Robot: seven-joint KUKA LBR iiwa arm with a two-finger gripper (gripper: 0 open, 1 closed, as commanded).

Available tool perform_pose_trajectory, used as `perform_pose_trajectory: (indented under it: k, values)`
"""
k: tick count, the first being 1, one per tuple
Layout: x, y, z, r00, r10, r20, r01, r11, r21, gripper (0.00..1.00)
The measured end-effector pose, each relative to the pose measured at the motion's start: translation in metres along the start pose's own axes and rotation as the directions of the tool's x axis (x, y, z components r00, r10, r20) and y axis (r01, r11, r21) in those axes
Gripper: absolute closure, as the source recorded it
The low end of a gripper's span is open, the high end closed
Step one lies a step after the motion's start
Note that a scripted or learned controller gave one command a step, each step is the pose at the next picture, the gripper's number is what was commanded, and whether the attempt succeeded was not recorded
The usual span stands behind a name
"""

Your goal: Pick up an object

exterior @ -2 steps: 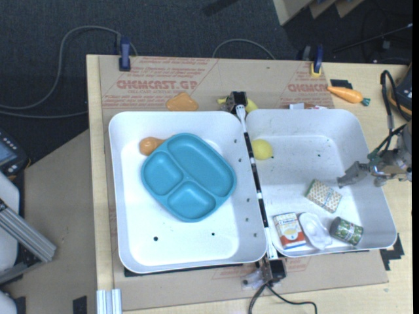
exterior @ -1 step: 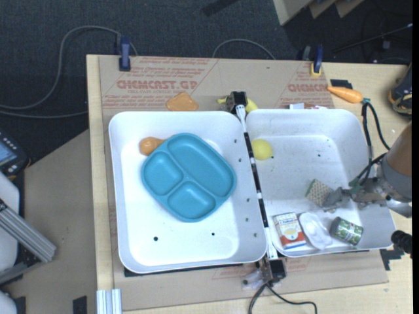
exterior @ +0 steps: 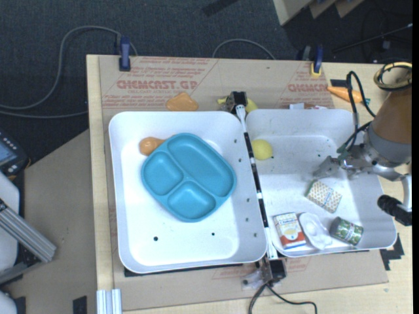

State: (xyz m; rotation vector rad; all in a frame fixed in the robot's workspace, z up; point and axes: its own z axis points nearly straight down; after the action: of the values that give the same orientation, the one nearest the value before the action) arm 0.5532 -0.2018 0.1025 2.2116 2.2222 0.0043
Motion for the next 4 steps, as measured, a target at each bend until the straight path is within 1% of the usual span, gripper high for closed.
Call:
perform_pose_trajectory:
  k: [1, 2, 3, 4]
  values:
    - [0.038, -0.041, 0.018, 1.0, 0.005, -0.005, -0.005, 1.0, 0.009, 0.0]
    - [-0.009, 0.042, -0.03, 1.0, 0.002, 0.005, -0.002, 1.0, -0.006, 0.0]
    - [-0.009, -0.015, -0.015, 1.0, 0.007, -0.005, -0.006, 1.0, 0.012, 0.0]
    - [0.025, -0.075, -0.023, 1.0, 0.006, -0.006, -0.006, 1.0, 0.012, 0.0]
